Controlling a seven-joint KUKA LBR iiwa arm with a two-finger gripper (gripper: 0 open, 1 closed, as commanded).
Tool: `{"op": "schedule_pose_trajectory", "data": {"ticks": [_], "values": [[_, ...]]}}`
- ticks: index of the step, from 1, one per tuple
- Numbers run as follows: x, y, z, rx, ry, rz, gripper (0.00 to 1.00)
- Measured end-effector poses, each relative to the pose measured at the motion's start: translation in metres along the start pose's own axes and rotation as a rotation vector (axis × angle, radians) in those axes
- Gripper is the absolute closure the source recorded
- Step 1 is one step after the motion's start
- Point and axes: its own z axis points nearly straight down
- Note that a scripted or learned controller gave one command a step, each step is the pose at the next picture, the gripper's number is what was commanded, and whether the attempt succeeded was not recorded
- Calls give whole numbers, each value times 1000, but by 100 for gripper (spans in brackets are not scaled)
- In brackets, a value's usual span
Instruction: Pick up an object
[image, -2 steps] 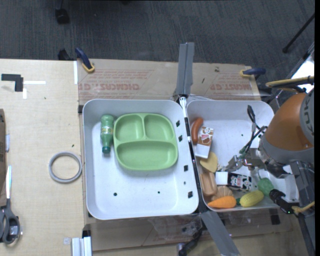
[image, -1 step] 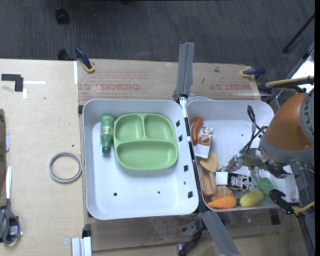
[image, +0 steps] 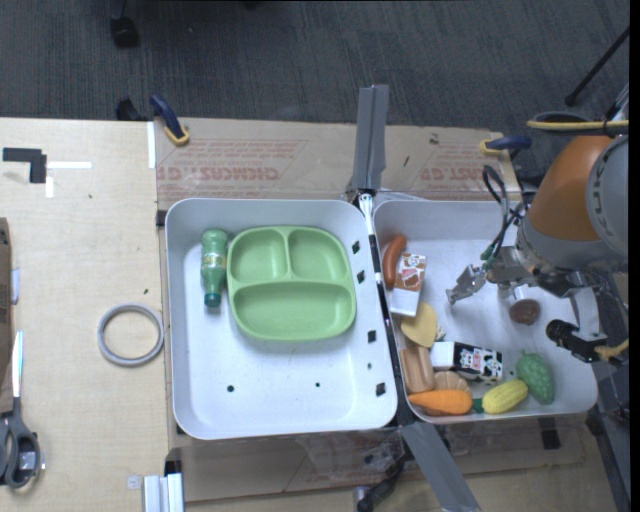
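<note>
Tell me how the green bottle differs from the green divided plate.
The green bottle is slim and lies on its side; the green divided plate is wide, flat and split into three compartments. The bottle has a label; the plate is plain. Both are green and sit side by side in the left bin.

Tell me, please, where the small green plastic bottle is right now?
The small green plastic bottle lies in the left white bin, near its upper-left corner, right beside the left edge of the green three-compartment plastic tray.
</note>
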Motion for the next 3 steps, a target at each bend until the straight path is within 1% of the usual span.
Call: {"op": "schedule_pose_trajectory", "data": {"ticks": [1, 2, 3], "values": [[-44, -9, 0, -1, 3, 103, 0], [15, -18, 2, 2, 1, 234, 0], [-34, -27, -58, 0, -1, 173, 0]]}}
